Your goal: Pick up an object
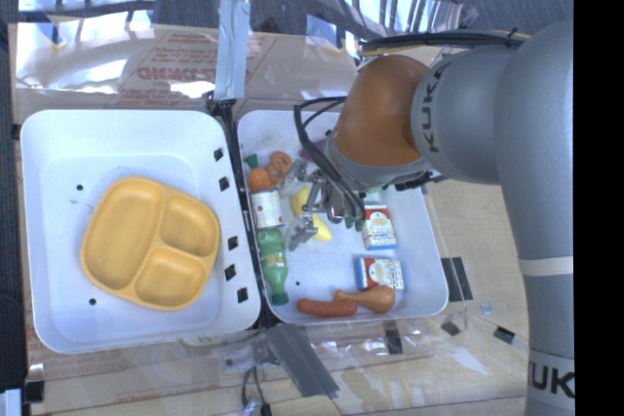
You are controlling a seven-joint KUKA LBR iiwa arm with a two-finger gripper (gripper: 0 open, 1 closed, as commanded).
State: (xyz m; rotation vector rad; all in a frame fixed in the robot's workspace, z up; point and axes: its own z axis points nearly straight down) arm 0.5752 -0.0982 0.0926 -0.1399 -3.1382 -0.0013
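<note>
Two shallow white plastic bins with rounded corners sit side by side on the worktop [117, 73], which is covered with brown cardboard, strips of grey tape and shiny foil along its far edge. The left bin [49, 151] holds a smooth yellow tray [148, 241] with three rounded compartments. The right bin [424, 258] holds small toy foods: a clear bottle with a green base [270, 244] lying along its left wall, an orange ball [259, 179] and a pretzel-like piece [280, 164] near its far left corner, two small printed cartons [378, 227] [378, 272] toward its right wall, and a red sausage [327, 308] beside a brown drumstick [370, 298] along its near edge. A yellow block [314, 208] lies in the middle of the bin. The grey arm with its glossy orange band [380, 112] hangs over the far half of this bin. The metal fingers [327, 209] are down at the yellow block, touching or just beside it; how far apart they stand cannot be told.
</note>
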